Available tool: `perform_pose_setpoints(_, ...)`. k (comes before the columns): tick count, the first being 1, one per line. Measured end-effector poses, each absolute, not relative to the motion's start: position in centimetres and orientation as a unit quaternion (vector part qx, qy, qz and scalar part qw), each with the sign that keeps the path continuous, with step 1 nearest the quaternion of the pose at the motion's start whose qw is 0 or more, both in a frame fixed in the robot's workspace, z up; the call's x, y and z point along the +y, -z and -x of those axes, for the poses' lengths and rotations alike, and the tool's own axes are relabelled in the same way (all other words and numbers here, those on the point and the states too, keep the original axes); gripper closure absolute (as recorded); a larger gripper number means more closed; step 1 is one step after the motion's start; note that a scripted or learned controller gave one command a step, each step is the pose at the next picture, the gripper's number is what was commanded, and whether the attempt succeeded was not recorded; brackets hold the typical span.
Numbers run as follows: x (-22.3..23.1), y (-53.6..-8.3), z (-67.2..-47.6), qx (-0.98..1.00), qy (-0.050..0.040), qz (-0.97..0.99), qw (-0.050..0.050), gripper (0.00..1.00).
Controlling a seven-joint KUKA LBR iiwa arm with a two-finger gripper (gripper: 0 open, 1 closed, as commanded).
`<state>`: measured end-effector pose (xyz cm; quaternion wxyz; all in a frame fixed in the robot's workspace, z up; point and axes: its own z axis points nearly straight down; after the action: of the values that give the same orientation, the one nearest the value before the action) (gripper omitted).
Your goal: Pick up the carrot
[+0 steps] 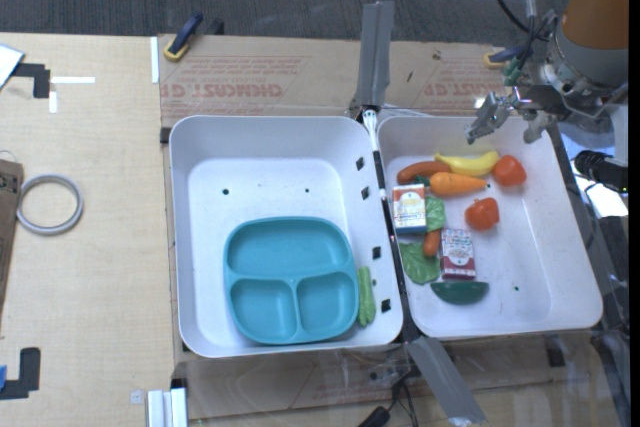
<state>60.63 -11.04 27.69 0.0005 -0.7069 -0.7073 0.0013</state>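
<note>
The gripper hangs with fingers spread and holding nothing. The carrot lies below and left of it, just under the banana, long axis crosswise.

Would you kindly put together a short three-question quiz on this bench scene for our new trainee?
1. True or false: the carrot lies in the bin on the view's right.
2. What touches the carrot's far side? A) banana B) roll of tape C) blue tray
3. Fill in: the end effector hangs above the right bin's ____ edge.

Key: 1 true; 2 A; 3 far.
</note>
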Motion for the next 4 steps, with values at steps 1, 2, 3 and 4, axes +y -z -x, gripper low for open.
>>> perform_pose_setpoints(1, -8.3, -19.1, -63.7, -0.756, -0.0011, 0.655, 0.001, 0.00)
perform_pose_setpoints(2, -11.8, -10.6, -64.4, -0.855, 0.0006, 0.518, -0.002, 0.00)
perform_pose_setpoints(3, -11.0, -9.7, -64.4, -0.854, -0.0020, 0.520, -0.007, 0.00)
perform_pose_setpoints(4, -11.0, -9.7, -64.4, -0.854, -0.0019, 0.520, -0.007, 0.00)
